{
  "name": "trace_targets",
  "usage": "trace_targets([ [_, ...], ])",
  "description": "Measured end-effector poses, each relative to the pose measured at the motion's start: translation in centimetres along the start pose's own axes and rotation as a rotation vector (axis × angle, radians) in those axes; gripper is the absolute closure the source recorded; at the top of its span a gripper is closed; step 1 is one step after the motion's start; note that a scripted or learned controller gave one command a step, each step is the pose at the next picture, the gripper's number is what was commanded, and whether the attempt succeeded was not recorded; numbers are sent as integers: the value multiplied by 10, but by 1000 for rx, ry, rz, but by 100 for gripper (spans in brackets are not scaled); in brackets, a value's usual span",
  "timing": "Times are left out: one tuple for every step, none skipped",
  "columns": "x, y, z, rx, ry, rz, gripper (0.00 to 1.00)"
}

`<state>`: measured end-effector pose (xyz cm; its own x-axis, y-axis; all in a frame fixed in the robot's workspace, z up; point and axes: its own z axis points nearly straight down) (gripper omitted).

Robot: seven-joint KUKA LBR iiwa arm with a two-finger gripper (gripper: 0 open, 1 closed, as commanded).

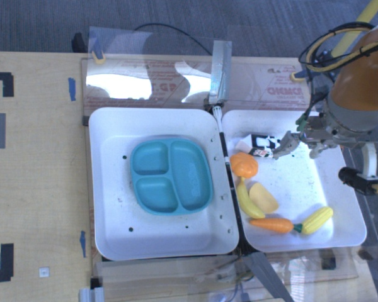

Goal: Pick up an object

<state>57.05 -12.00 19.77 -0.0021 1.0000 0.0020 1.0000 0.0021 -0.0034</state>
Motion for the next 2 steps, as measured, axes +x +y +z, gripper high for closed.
trace_targets([
  [-97, 82, 10, -2, -5, -91, 0],
  [-94, 86, -4, -13, -9, -97, 100],
])
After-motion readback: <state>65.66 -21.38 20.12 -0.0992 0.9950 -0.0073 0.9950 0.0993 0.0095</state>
